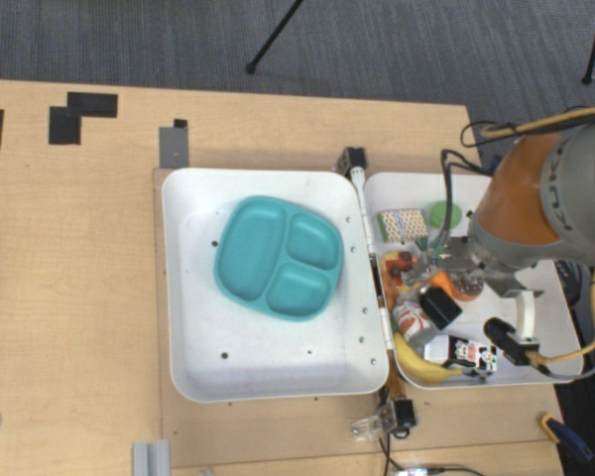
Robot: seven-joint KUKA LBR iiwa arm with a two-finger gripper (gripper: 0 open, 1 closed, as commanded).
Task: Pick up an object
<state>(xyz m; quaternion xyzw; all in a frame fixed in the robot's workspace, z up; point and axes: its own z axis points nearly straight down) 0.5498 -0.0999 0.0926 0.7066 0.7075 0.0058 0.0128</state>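
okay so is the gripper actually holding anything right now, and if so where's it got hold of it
It cannot be told. The gripper is down among the clutter in the right bin, near the banana, and the wrist hides whatever might be between its tips.

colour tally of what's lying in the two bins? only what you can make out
Teal: 1, divided plate in the left bin.
Yellow: 1, banana in the right bin.
Green: 1, round item.
Patterned: 1, packet.
Total: 4; the remaining clutter under the gripper is too jumbled to count.
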